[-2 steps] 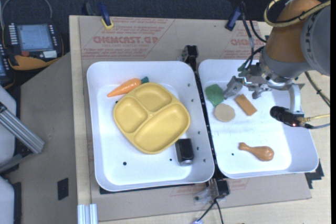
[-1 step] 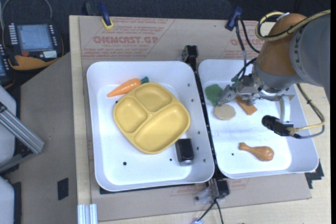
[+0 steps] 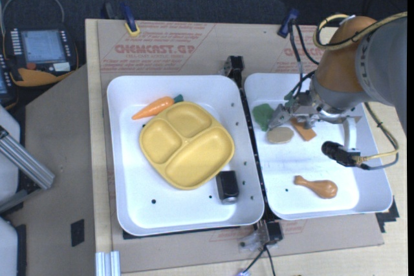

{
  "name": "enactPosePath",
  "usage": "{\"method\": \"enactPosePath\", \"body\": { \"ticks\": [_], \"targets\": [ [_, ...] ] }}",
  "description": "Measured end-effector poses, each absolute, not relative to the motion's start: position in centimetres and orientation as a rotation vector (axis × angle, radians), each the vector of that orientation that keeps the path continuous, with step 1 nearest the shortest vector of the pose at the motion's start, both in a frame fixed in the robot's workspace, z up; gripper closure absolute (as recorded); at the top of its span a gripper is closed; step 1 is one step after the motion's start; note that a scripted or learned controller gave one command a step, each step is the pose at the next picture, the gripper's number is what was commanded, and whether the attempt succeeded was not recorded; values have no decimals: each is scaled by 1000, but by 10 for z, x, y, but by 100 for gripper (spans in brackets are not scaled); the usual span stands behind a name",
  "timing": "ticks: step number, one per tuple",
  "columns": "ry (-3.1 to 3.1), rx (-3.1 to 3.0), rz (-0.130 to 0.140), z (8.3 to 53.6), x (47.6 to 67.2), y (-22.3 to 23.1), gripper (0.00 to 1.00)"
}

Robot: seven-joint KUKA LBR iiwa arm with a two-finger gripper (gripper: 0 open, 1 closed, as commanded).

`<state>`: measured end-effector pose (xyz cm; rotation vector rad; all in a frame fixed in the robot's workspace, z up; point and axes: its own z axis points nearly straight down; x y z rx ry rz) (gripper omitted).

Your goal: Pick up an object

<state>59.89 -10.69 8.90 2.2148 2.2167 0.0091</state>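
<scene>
1. Gripper (image 3: 291,118) sits low in the upper left part of the right bin (image 3: 369,203), right of frame centre; whether it is open, closed or gripping anything I cannot tell, since the wrist hides the tip.
2. Nearest candidates lie right under and beside it: a tan oval piece (image 3: 281,135), a small orange-brown piece (image 3: 305,132) touching the gripper body, and a green leafy piece (image 3: 262,115) toward the bin's left wall.
3. Judging by looks, these are hollow plastic play foods: light, stiff, smooth, so likely to squirt out of a pinch that is off-centre.
4. For the tan oval piece, a hold across its short axis, at the middle, looks safest.
5. Lower in the same bin a drumstick (image 3: 317,186) lies apart from the rest; its narrow shank would suit a grasp better than the rounded end.
6. Left bin (image 3: 123,158) holds a yellow divided plate (image 3: 187,145), a carrot (image 3: 153,107) at its upper left edge, and a black block (image 3: 227,185) at its lower right.
</scene>
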Motion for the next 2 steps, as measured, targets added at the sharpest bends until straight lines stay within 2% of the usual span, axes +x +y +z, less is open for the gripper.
{"method": "enactPosePath", "body": {
  "ticks": [1, 2],
  "targets": [
    [2212, 2213, 9, 100, 599, -108, 100],
    [2218, 2217, 5, 159, 609, -113, 100]
  ]
}}
